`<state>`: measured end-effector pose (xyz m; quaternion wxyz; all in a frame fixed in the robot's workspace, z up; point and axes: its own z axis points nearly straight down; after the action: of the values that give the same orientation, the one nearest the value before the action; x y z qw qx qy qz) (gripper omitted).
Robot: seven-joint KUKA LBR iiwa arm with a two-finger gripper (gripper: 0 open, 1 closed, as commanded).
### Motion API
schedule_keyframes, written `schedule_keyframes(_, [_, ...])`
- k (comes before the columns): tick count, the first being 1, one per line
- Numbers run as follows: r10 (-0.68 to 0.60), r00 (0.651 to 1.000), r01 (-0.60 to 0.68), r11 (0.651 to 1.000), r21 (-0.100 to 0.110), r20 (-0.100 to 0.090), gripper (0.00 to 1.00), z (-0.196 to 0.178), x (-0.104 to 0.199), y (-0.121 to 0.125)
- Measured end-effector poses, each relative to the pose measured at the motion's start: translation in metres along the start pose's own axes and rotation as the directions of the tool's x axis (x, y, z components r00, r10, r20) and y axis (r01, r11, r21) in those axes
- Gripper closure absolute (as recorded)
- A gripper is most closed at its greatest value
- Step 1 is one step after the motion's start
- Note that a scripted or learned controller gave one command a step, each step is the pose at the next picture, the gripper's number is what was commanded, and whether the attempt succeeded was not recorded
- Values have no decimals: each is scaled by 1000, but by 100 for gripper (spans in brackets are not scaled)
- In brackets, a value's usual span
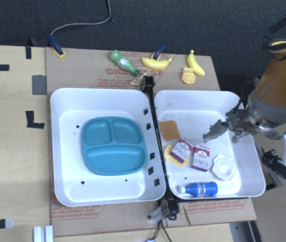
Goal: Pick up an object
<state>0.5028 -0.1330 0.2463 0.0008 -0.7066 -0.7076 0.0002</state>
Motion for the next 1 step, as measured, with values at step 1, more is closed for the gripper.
schedule_keyframes(1, [2, 1000, -2, 1000, -11, 3, 0, 157, 22, -16])
